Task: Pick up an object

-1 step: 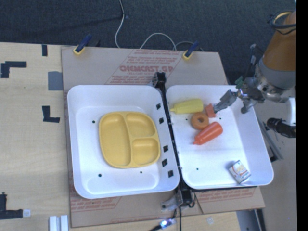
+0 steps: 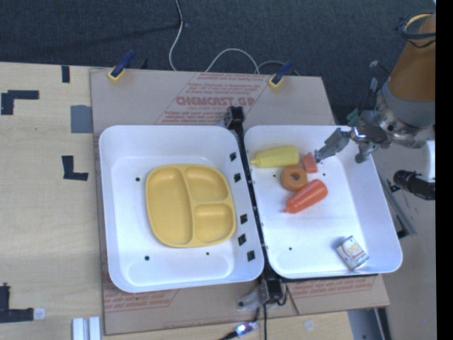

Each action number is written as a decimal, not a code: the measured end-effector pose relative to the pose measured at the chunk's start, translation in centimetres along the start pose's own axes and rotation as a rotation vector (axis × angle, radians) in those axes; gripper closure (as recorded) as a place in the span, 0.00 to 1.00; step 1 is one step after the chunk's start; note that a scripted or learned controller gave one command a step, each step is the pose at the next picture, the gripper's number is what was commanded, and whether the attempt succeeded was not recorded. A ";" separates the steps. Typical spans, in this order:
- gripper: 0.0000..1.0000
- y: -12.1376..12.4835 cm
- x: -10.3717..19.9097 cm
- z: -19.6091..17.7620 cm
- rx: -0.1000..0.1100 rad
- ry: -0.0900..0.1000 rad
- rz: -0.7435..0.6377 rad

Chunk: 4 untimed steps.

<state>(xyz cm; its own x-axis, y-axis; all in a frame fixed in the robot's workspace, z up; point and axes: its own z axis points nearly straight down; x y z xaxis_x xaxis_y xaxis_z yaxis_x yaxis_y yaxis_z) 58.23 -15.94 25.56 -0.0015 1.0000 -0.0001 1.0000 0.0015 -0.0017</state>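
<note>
You'll find the gripper (image 2: 345, 144) empty with fingers spread, at the right bin's (image 2: 375, 211) upper edge, the small red block (image 2: 308, 163) (nearest piece) lying toward eight o'clock beside the doughnut (image 2: 293, 177).

Two white bins: a left bin (image 2: 113, 190) and a right bin (image 2: 375, 211). One yellow divided tray (image 2: 190, 205) with three compartments. One yellow bottle-shaped toy (image 2: 274, 156), one brown doughnut (image 2: 292, 178), one orange carrot (image 2: 306, 196), one small red block (image 2: 308, 163), one small printed carton (image 2: 352, 252). Two yellow-and-blue clamps (image 2: 121, 65)
</note>
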 end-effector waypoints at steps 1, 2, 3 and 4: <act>0.00 -0.4 0.7 4.6 0.003 0.000 0.000; 0.00 -0.7 0.3 10.7 0.004 0.000 0.001; 0.00 -0.7 1.4 15.8 0.005 0.001 0.000; 1.00 -0.6 1.4 14.5 0.002 0.000 -0.001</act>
<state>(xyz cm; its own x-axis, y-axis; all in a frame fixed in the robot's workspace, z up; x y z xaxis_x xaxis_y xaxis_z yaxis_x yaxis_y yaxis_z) 57.61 -14.54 11.09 -0.0026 1.0000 0.0003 1.0000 0.0026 -0.0036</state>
